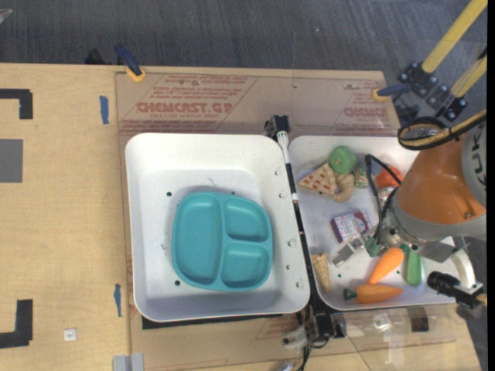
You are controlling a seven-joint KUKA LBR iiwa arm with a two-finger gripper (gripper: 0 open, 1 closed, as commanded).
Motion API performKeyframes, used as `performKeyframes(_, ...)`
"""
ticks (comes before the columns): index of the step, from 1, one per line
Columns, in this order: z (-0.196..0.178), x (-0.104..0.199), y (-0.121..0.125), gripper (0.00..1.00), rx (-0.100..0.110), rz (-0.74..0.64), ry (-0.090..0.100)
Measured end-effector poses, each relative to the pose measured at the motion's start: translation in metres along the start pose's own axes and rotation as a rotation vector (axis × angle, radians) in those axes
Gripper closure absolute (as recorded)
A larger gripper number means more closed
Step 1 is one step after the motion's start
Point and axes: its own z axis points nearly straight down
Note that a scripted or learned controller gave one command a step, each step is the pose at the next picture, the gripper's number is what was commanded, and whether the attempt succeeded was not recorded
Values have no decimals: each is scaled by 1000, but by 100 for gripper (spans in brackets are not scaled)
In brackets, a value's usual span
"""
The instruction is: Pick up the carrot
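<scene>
At the far left we see the bare brown bench (pixel 54 207) with black tape marks. Next comes the left bin (pixel 147 168), which holds a teal divided plate (pixel 223 240) lying flat near its middle. A black clamp (pixel 278 124) sits at the top of the seam between the bins.

In the right bin (pixel 309 199) we find a cracker-like wedge (pixel 319 180) near the top, a green round thing (pixel 342 159) just beside it, a purple packet (pixel 349 225) lower down, and a small tan piece (pixel 321 269) by the left wall.

The carrot (pixel 386 264) lies tilted in the lower part of this bin, with a second orange piece (pixel 376 292) just below it and a green rod (pixel 414 269) just to its right.

The gripper (pixel 380 242) hangs right over the carrot's upper end, under the arm's orange band (pixel 437 188). The arm hides much of it, so we cannot tell its opening or whether it grips anything.
</scene>
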Motion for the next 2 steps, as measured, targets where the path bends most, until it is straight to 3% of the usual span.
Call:
performKeyframes(1, 11, -32, -19, 0, 7, -180, 10)
performKeyframes(2, -1, -35, -16, 100, -1, -180, 0)
